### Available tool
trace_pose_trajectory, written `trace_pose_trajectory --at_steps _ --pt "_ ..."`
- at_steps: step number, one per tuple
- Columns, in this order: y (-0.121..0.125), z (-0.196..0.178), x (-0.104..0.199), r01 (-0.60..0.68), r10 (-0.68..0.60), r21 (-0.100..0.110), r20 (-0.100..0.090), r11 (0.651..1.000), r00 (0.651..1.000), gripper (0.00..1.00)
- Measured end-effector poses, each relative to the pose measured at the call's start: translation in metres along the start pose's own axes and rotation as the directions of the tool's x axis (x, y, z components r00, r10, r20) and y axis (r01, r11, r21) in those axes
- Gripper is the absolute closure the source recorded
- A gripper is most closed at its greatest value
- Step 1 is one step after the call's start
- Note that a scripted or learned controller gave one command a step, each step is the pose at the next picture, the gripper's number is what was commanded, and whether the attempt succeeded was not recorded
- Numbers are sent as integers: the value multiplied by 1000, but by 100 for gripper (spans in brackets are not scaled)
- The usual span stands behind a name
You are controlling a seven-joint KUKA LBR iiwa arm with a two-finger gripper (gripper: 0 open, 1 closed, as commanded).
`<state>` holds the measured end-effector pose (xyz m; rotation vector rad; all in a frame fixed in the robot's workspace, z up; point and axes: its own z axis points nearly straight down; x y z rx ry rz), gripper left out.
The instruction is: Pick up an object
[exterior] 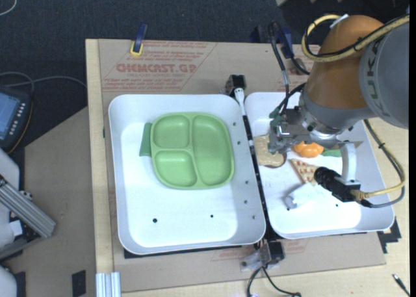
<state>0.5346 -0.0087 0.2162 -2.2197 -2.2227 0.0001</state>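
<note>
Your gripper (279,138) sits low in the right bin (325,221), over the tan cookie (270,154). I cannot tell how the jaws stand. It could bump the orange toy (307,149) and miss.

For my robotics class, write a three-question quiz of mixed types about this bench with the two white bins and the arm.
1. True or false: the green divided plate lies in the left bin.
2. How many compartments does the plate have?
3. Which lies in the right bin, near the gripper? A) orange object B) blue mug C) red ball

Key: 1 true; 2 three; 3 A
</note>
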Motion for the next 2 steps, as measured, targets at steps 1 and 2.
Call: trace_pose_trajectory --at_steps 1,2 --pt "5 -1 -12 -2 2 -2 1 1000 1000 100" --pt "-3 -3 2 0 0 2 -1 1000 1000 100"
